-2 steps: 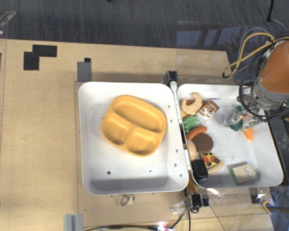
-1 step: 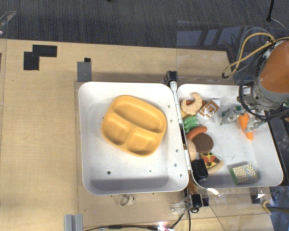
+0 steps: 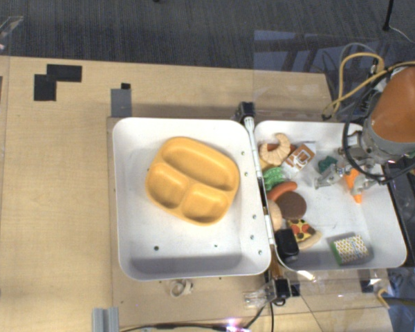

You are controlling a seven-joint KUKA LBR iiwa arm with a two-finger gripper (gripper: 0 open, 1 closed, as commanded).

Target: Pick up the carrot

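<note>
I see the arm [image 3: 401, 113] reaching in over the right edge of the right bin [image 3: 384, 254], its orange band above that bin's far right corner. The gripper [image 3: 351, 178] hangs over the right half of the bin. The carrot [image 3: 353, 185] shows as a small orange piece directly at the fingertips, near the bin's right wall. I cannot tell whether the fingers are parted or closed, nor whether the carrot sits between them or merely lies beneath.

Other contents of the right bin: a croissant [image 3: 275, 149] at the far left corner, a waffle-like piece [image 3: 299, 158] just beside it, a dark green item [image 3: 326, 163] near the gripper, a brown disc [image 3: 290, 205] along the left wall, a pizza slice [image 3: 304, 232] nearer the front, and a green sponge [image 3: 350, 248] by the front right corner.

The left bin [image 3: 135, 247] carries a yellow divided tray [image 3: 192, 178], set toward its far middle.
</note>
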